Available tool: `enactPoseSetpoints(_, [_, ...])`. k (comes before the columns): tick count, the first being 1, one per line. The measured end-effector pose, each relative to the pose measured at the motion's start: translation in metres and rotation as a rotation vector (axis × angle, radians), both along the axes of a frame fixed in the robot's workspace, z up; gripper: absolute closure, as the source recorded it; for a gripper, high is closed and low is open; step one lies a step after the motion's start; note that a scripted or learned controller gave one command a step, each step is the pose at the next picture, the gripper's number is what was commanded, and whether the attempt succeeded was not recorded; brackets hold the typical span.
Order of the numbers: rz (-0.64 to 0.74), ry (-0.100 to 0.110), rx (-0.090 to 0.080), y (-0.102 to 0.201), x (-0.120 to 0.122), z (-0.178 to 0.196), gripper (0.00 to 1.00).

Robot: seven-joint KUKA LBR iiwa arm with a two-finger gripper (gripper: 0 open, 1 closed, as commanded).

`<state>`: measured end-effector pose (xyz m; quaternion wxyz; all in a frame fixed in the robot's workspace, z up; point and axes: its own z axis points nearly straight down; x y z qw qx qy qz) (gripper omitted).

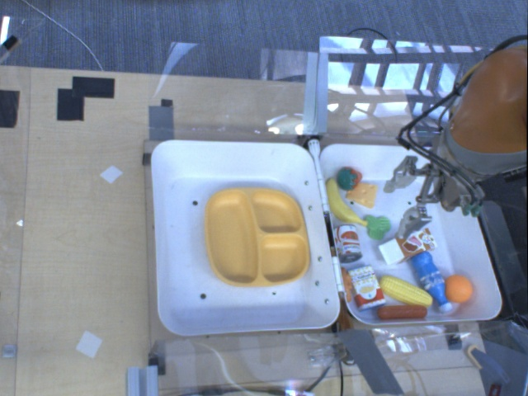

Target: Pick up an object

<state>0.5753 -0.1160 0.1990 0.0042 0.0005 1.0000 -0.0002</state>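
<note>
Two white bins side by side on a wooden bench [66,221]. Left bin [177,221]: one yellow tray [256,236] with three compartments, lying flat near the middle. Right bin [483,246]: a heap of toy food. From far to near: a red-and-green ball [349,177]; an orange wedge [364,195] just beside it; a banana [340,206] running along the bin's left wall; a green piece [379,226] touching the banana's near end; a can [349,242] with a red-and-white label, writing too small to read; a small carton [364,287] with an orange-red printed face, text illegible; a corn cob [404,289] lying crosswise; a sausage [402,312] along the near wall; a blue bottle [430,275] lying tilted; an orange [459,289] at the near right corner; a red-and-white carton [418,241] with printed artwork, no brand legible, touching a white block [390,252].

Gripper [409,198] over the right bin, reaching in from the right below the orange band [495,106], with cables looped about the wrist. Fingers [413,220] spread apart, one toward the far side and one toward the near side, nothing between them. Near fingertip just above or touching the top of the red-and-white carton; contact not resolvable.
</note>
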Motion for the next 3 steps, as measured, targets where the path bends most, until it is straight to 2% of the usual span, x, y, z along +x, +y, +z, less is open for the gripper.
enactPoseSetpoints(1, [-0.008,0.001,-0.001,-0.038,-0.071,-0.102,0.00])
enactPoseSetpoints(2, [-0.005,0.000,-0.001,-0.036,-0.071,-0.101,0.00])
enactPoseSetpoints(3, [-0.436,-0.008,0.004,0.014,-0.027,-0.108,0.00])
